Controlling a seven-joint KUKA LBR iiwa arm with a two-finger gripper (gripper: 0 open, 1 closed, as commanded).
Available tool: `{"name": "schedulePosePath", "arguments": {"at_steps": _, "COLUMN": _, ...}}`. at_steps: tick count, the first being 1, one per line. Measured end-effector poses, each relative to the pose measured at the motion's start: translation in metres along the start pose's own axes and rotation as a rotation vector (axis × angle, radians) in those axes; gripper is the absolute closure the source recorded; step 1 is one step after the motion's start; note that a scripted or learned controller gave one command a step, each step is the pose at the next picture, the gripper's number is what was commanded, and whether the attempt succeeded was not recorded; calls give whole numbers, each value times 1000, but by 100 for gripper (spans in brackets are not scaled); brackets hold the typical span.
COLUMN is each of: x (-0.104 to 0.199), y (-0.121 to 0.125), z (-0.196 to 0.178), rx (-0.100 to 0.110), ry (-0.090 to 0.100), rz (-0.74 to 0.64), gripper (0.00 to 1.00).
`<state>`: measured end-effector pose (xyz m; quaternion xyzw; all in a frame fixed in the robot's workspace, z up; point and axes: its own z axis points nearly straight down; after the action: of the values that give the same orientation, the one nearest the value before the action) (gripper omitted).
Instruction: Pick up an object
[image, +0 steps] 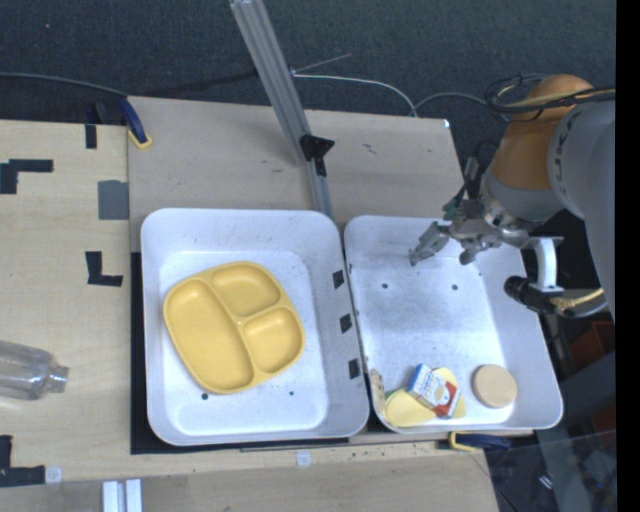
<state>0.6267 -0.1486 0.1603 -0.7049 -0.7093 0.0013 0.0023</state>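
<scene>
Gripper (441, 248) over right bin (420, 310) far edge, fingers spread, nothing held. Tan disc (494, 386), small carton (434, 389) at bin's near edge.

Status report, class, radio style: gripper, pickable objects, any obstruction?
Gripper open, above right bin's far end. Objects at near edge: round disc, small packet. Path unobstructed.

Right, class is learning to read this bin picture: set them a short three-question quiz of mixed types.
1. True or false: the yellow tray lies in the left bin.
2. Which bin is the gripper over? A left, B right.
3. Fill in: the tan disc sits near the right bin's ____ corner, beside a small packet.

Key: 1 true; 2 B; 3 near right.
</scene>
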Motion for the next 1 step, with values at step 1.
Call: {"name": "schedulePosePath", "arguments": {"at_steps": 1, "x": 63, "y": 38, "z": 36, "rx": -3, "ry": -1, "rz": -2, "gripper": 0}}
